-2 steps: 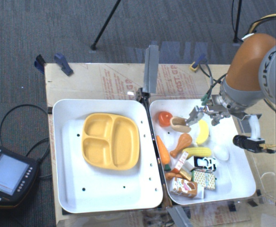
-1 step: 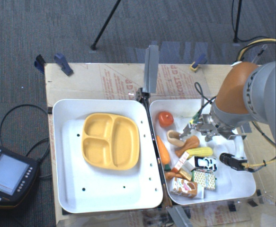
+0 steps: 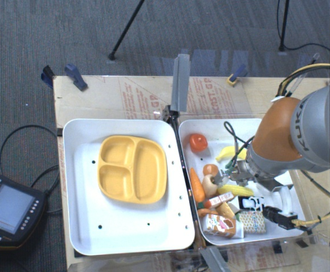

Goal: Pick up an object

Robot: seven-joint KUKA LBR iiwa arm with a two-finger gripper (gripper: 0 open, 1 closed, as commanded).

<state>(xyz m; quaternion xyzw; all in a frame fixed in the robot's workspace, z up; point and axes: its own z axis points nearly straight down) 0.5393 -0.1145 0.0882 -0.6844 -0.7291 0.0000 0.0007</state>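
In the right-hand shallow white bin (image 3: 188, 130), the pincer (image 3: 226, 176) hangs low; whether it is released or clenched, I cannot tell. A beige mushroom-shaped toy (image 3: 210, 183) lies just left of it, a long orange carrot (image 3: 196, 185) beyond.

Arm (image 3: 300, 135): its grey body runs off the right edge, and its orange band covers the right bin's (image 3: 210, 123) far right corner and part of that bin's floor.
Gripper (image 3: 228, 177): too small and cluttered to tell how it stands.
Banana (image 3: 231, 153): partly behind the wrist.
Packets (image 3: 221, 224): print too small to read.
Tablet (image 3: 6, 211): cut off by the left edge.
Tripod legs (image 3: 129, 24): tops cut off at the top edge.
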